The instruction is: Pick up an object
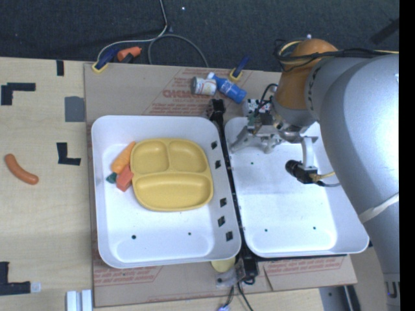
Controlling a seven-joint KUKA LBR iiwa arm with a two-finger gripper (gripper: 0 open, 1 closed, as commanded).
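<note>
The likeliest things to pick lie in the left bin (107,238): a yellow divided plate (172,173) near the bin's centre, and, tucked against the plate's 9 o'clock edge, an orange carrot-like toy (122,157) touching a small red piece (123,180) with a sliver of green beside it. The hand (259,131) hangs over the right bin (292,235), near that bin's 11 o'clock corner, with nothing visibly held; whether it is spread or closed cannot be told from this angle.

To do the step well, the arm would probably need to cross the divider (224,173) toward 9 o'clock and come down on the carrot toy, which looks slender enough to pinch across its width. The plate seems too broad and flat for a two-finger grasp except at its rim.

Room is tight there: the toy sits between the plate's edge and the left bin's 9 o'clock wall, so a straight-down approach looks safer than a slanted one. The left bin's 6 o'clock stretch offers open floor. Outside the bins, a blue-and-white bottle (220,86) lies on the worktop (39,238) at 12 o'clock, and an orange sausage-shaped toy (21,169) well apart at 9 o'clock.
</note>
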